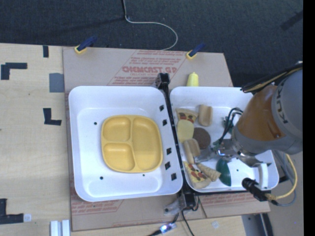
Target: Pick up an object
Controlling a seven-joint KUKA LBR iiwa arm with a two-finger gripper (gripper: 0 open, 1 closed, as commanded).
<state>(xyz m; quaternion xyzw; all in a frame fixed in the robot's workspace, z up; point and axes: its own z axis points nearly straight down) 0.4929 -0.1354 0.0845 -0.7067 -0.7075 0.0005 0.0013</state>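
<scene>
Your pickable objects crowd the left half of the right bin [256,185].
You have a tan block [204,115] near its far edge, a brown disc [201,137] mid-bin, a pale yellow piece [185,130] beside the divider, and a dark green object [224,171] toward the near edge.

The divided plate [132,143] lies in the left bin [83,132]. Right of that plate, across the divider, the right bin [216,93] holds a cluster of small items [196,149], with the arm [268,117] farther right.
</scene>
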